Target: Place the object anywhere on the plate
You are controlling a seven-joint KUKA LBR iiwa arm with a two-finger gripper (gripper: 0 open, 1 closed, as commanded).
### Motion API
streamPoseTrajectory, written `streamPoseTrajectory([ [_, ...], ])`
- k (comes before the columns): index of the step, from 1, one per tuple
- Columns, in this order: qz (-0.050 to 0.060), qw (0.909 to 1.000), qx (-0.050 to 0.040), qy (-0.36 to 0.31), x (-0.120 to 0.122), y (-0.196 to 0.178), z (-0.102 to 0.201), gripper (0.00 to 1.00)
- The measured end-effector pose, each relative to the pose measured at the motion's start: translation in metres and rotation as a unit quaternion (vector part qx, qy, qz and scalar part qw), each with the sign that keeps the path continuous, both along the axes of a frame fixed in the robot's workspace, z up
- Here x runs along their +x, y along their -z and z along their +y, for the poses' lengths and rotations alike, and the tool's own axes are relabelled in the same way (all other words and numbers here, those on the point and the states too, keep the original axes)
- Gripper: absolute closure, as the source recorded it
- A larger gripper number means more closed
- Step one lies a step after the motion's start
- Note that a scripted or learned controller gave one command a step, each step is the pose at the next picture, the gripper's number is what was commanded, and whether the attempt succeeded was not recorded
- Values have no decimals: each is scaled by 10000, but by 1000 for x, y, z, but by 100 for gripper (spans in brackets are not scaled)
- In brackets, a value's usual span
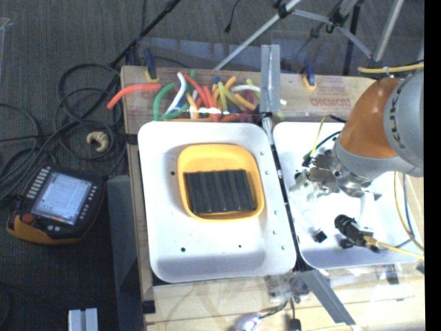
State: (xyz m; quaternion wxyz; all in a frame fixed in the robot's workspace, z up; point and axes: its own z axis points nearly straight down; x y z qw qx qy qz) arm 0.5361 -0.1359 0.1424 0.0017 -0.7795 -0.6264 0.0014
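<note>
Reaching: my hand (324, 179) hangs low over the right white bin (386, 250); grip state I cannot tell.
Plate: yellow rectangular plate (219, 158) with dark ribbed insert, left bin.
Object: small black piece (319, 236), right bin, not yet grasped.

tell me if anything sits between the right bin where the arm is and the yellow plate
Only the raised rims where the two bins meet, plus an upright metal post at their far end. The yellow plate lies in the left bin with a dark ridged insert on it.
</note>
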Motion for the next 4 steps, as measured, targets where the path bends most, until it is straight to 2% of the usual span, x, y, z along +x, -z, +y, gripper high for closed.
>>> streamPoseTrajectory([
  [1, -4, 9985, -3, -545, -53, -40, 51, 100],
  [2, -14, 9958, 1, -911, -8, -40, 77, 100],
  [3, -15, 9959, 1, -908, -8, -41, 77, 0],
  [4, -14, 9949, -4, -1006, 33, -41, 44, 0],
])
